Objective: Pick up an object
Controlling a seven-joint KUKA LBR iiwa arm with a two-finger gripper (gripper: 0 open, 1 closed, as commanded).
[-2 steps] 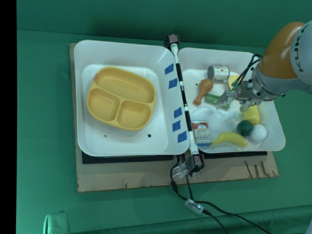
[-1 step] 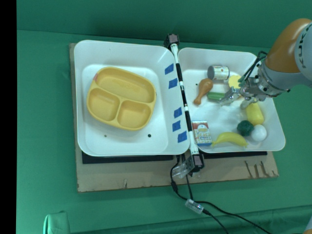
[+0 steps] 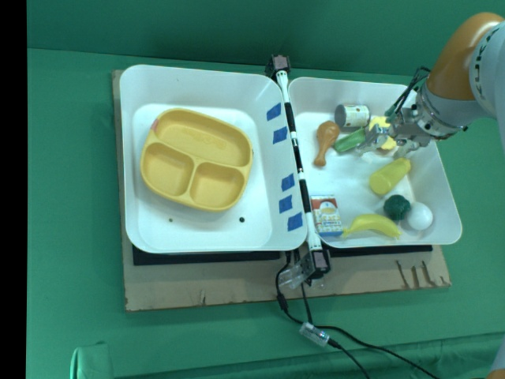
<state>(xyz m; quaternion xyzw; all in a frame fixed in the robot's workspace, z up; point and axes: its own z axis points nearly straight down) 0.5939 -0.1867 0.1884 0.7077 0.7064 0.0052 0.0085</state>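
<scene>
Camera view, right of the frame: the pincer [image 3: 384, 138] hangs low over the upper part of the right bin [image 3: 442, 188], above a small yellow item [image 3: 379, 124] and the end of a green, stick-shaped piece [image 3: 350, 141]; whether it is apart or together I cannot tell. Just left lie a silvery can [image 3: 352, 115] on its side and a glossy orange drumstick [image 3: 324, 140]. Below sit a smooth yellow bottle shape [image 3: 390, 176], a dark green ball [image 3: 397, 207] touching a white ball [image 3: 420, 215], a curved banana [image 3: 372, 225] and a small printed carton [image 3: 327, 215]. The left bin [image 3: 134, 93] carries a yellow, three-compartment plastic tray [image 3: 197, 158]. Both bins rest on cardboard [image 3: 197, 294] over the green counter [image 3: 71, 212].
</scene>
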